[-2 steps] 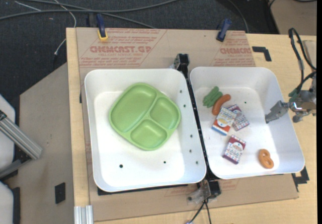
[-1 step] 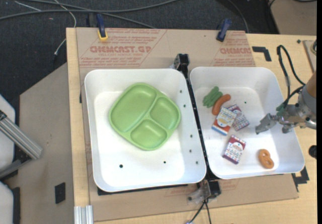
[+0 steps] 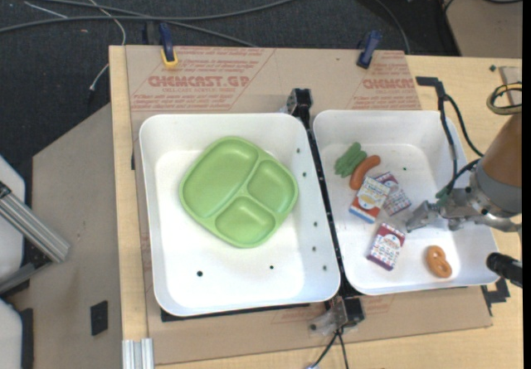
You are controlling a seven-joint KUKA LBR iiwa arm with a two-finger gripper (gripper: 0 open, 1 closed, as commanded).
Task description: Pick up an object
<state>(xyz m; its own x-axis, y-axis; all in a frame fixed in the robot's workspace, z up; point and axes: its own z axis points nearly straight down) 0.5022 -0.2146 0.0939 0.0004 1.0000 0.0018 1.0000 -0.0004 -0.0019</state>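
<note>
Cardboard-lined surface (image 3: pixel 249 81) before me, my gripper (image 3: pixel 415 216) hangs open, holding nothing, in the right bin (image 3: pixel 332 193), where crowded cartons (image 3: pixel 373 197) could deflect my grasp.

The left bin (image 3: pixel 166 276) serves as landmark. The right bin (image 3: pixel 365 123) sits just beside it, touching along one edge. Under both lies a brown board (image 3: pixel 216 77) printed with red letters. Behind the left bin, a blue-and-yellow clamp (image 3: pixel 168 50) grips the board's far edge; a blue clamp (image 3: pixel 368 50) stands farther right. Cables (image 3: pixel 75 2) trail over dark floor beyond.
</note>
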